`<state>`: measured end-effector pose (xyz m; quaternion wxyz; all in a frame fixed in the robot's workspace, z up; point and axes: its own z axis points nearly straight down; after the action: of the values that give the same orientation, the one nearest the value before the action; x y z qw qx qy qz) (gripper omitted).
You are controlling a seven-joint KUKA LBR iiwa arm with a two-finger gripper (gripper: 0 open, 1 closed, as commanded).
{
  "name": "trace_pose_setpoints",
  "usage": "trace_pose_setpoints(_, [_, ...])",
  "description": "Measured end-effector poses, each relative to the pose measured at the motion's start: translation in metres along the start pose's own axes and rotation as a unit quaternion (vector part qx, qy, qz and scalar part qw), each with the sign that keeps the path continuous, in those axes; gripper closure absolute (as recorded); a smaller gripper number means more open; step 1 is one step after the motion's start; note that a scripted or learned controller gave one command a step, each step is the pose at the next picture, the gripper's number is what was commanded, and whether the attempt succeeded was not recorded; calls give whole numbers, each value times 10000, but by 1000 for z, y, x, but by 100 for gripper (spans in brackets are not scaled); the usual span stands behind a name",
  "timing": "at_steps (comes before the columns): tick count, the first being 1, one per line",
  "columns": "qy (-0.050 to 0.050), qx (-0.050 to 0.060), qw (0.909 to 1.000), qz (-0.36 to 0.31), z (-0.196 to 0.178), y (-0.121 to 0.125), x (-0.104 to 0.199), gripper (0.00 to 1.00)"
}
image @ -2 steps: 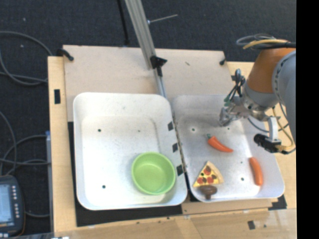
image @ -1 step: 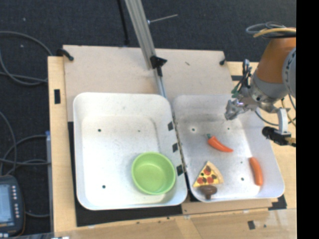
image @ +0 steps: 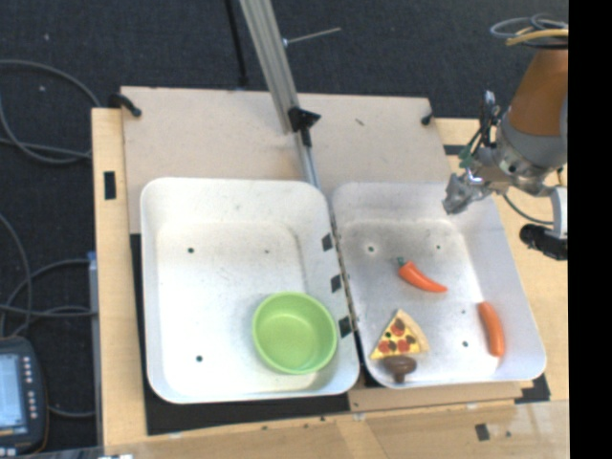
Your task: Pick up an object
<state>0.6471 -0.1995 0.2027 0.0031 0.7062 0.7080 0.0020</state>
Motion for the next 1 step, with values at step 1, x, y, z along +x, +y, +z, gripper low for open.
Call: trace_pose_setpoints(1, [-4,-11,10000,-9,-66,1,0,100])
